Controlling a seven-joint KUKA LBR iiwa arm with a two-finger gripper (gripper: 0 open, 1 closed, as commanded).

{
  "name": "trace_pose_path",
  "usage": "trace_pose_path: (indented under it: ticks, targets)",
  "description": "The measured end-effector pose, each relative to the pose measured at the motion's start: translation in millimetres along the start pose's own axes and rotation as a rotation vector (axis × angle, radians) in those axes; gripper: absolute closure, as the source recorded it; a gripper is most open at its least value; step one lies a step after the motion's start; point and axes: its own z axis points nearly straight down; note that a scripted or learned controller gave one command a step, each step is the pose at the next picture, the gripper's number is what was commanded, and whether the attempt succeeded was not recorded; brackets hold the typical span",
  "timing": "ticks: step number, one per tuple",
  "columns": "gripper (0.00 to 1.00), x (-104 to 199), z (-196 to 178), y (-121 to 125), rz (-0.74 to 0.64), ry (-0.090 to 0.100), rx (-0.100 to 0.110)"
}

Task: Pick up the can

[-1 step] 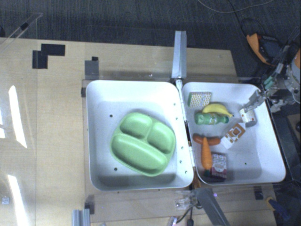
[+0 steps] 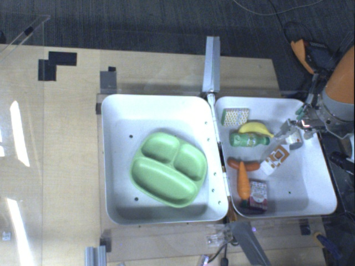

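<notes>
Bright, even overhead light, with white glare streaks on the bench at left and slightly soft focus.

Grey arm with an orange band, metal hand.

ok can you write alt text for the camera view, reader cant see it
Seen from above, a robot gripper hovers over the right white bin, which holds a lying green can, a banana, a carrot and small packets. The left white bin holds a green sectioned tray.
</notes>
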Motion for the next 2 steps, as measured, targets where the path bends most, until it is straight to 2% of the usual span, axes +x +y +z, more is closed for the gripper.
trace_pose_path:
  ticks: [1,2]
  targets:
    - [0.00,-8.0,64.5,35.1,-0.013,-0.001,-0.004]
    - [1.00,-7.1,54.6,37.5,-0.016,-0.002,-0.008]
